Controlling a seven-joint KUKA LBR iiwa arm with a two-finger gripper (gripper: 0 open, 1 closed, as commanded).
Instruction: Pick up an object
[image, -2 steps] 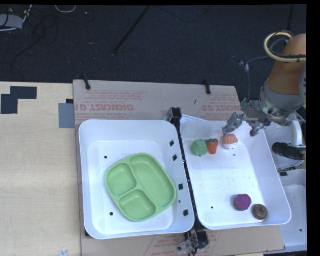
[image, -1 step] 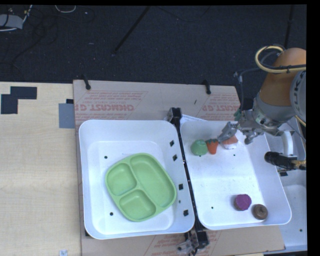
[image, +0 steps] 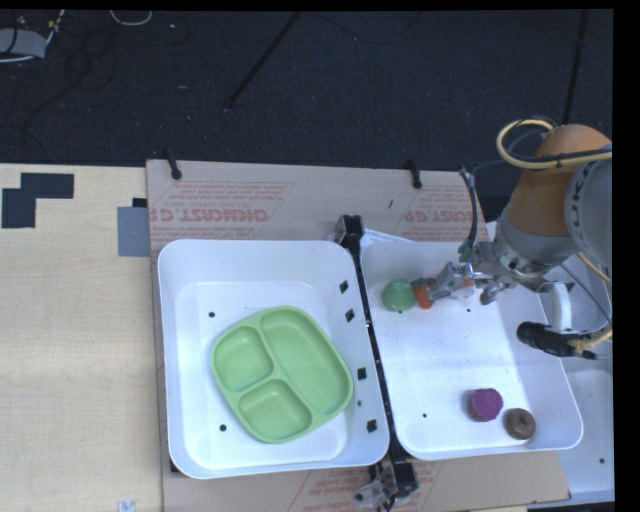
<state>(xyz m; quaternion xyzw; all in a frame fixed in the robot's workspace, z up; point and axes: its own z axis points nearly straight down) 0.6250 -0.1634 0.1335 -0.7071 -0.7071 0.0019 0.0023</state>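
Note:
My gripper (image: 441, 285) reaches in low over the far part of the right bin (image: 455, 345), pointing left. Its tip sits right against a small red-orange object (image: 423, 297), which lies next to a green rounded object (image: 398, 295) close to the bin's left wall. The tip hides part of the red-orange piece, so whether it is gripped is unclear. A purple object (image: 486, 404) and a brown ring-shaped object (image: 519, 423) rest side by side near the bin's front right corner, well away from the gripper.
A light green divided plate (image: 280, 372) lies in the left bin (image: 190, 300). A black divider (image: 365, 340) runs between the two bins. The arm's orange band (image: 550, 190) and cables hang over the right bin's far right corner.

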